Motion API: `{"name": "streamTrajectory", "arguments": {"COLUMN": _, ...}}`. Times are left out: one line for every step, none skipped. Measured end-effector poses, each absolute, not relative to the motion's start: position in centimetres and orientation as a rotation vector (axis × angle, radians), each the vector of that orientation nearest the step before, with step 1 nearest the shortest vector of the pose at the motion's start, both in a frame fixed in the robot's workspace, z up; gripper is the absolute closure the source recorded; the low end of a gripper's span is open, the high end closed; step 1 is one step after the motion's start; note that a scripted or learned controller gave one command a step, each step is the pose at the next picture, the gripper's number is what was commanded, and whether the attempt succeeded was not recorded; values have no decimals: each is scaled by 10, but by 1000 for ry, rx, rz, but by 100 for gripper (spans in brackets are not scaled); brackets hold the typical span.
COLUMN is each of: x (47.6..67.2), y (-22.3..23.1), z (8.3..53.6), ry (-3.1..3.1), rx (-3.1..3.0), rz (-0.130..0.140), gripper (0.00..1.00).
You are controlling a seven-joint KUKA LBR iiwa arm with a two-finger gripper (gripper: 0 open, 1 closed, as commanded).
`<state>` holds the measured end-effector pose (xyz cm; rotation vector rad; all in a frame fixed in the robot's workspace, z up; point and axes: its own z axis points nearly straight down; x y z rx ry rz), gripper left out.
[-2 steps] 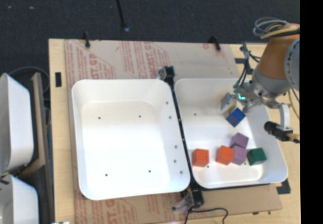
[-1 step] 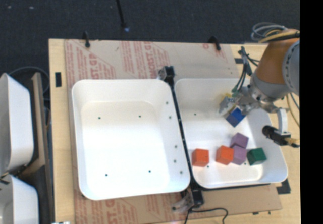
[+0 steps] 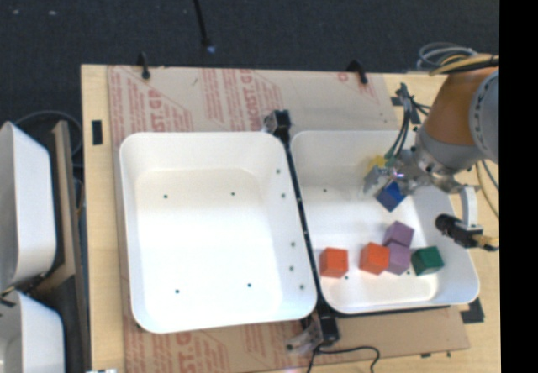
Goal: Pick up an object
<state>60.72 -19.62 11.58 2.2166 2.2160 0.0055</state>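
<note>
I see the gripper (image 3: pixel 385 181) at mid-right, seemingly clamped on a blue block (image 3: pixel 390 196) above the right bin (image 3: pixel 336 163); next I'd lift clear.

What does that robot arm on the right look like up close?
The arm is a rounded grey tube with a broad orange band above the wrist. Thin pale cables loop behind it, and dark wires run down beside it to the small metallic gripper.

Grey arm (image 3: pixel 486 123), orange band (image 3: pixel 454 107)
</note>
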Motion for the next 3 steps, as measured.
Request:
{"name": "streamTrajectory", "arguments": {"x": 670, "y": -212, "z": 100, "ry": 2222, "rx": 2220, "rz": 0, "gripper": 0}}
{"name": "streamTrajectory", "arguments": {"x": 670, "y": -214, "z": 113, "ry": 2220, "rx": 2218, "rz": 1, "gripper": 100}}
{"name": "streamTrajectory", "arguments": {"x": 659, "y": -165, "z": 201, "ry": 2219, "rx": 2216, "rz": 6, "gripper": 100}}
